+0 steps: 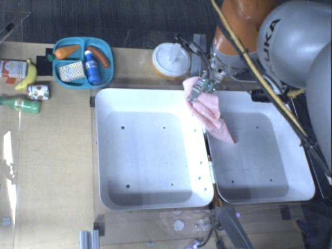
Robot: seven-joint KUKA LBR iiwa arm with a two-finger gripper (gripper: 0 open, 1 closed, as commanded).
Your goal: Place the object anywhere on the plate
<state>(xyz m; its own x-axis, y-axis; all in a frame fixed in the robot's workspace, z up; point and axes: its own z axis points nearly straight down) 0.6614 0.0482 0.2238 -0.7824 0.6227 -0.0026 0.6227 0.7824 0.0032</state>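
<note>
Pink cloth (211,115) front and centre, draped in a long limp fold over the back part of the seam between the two white bins, its upper end bunched up at the gripper (201,90) and its tail trailing down into the right bin (270,191). The gripper's fingers look closed on that top corner, a pinch of pink fabric showing between them, so the arm does seem to have it, though the hold is small and hard to read clearly from above. The grey arm with its orange band (241,14) reaches in from the right, wrist angled down toward the rim. So we're in the carry stage, I'd say: picked up, not yet delivered. Now, where's the plate? The likeliest candidate is the round white-and-yellow dish (171,60) sitting on the bench just behind the left bin (150,149), near the gripper. Further left, the blue divided tray (106,61) with toy food in it, and a banana (28,75), can (39,92) and green bottle (21,105) well apart at the bench's edge. Next move calls for lifting enough that the dangling tail clears the bin wall, travelling back and slightly left over the dish, then letting go. The risk: floppy cloth snagging or slumping off the rim.
</note>
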